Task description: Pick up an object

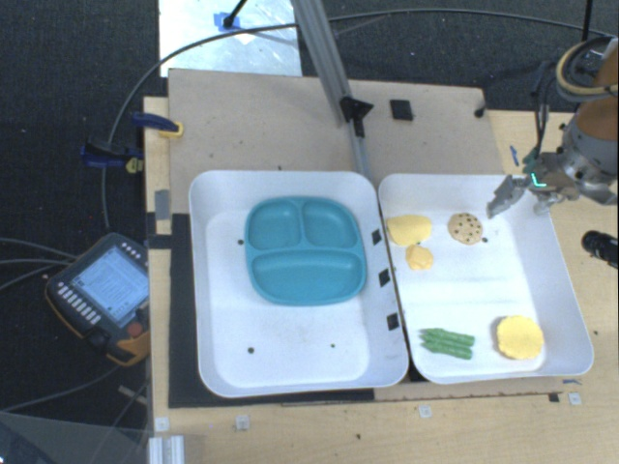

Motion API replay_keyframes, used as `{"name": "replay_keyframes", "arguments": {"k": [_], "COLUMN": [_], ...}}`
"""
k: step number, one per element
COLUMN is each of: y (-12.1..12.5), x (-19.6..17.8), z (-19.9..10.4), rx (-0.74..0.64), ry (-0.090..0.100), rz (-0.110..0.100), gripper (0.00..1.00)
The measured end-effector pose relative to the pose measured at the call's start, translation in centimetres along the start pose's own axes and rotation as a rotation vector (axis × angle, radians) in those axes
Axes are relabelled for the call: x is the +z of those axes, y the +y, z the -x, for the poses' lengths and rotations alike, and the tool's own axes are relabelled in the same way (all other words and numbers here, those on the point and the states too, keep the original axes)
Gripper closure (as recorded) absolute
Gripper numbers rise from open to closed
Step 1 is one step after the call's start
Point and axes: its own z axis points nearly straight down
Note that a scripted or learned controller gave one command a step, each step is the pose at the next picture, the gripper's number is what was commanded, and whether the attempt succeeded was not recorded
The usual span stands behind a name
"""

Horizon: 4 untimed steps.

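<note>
My gripper (505, 201) hangs over the right bin's (484, 276) far right part, its fingers pointing down-left toward a round chocolate-chip cookie (465, 228) a little to its left. Nothing is between the fingers. A larger yellow piece (409, 228) and a small yellow piece (420, 257) lie near the bin's left wall. Green beans (447, 342) rest near the front, with a round yellow disc (519, 337) at the front right.
The left bin (222, 346) holds a blue divided plate (305, 250). A grey pole (324, 51) slants across the board behind the bins. A teach pendant (102, 293) lies off the bench to the left.
</note>
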Motion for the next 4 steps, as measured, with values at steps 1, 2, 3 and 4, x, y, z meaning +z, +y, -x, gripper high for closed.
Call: {"name": "replay_keyframes", "arguments": {"k": [1,2,3,4], "y": [0.0,0.4,0.5,0.7], "x": [0.0,6.1,10.3,12.3], "z": [0.0,0.0,-0.2,-0.1], "rx": [0.0,0.001,0.0,-0.001], "ry": [-0.001,0.001,0.0,-0.002], "rz": [0.002,-0.003,-0.002,0.005], "gripper": [0.0,0.0,0.0,0.0]}}
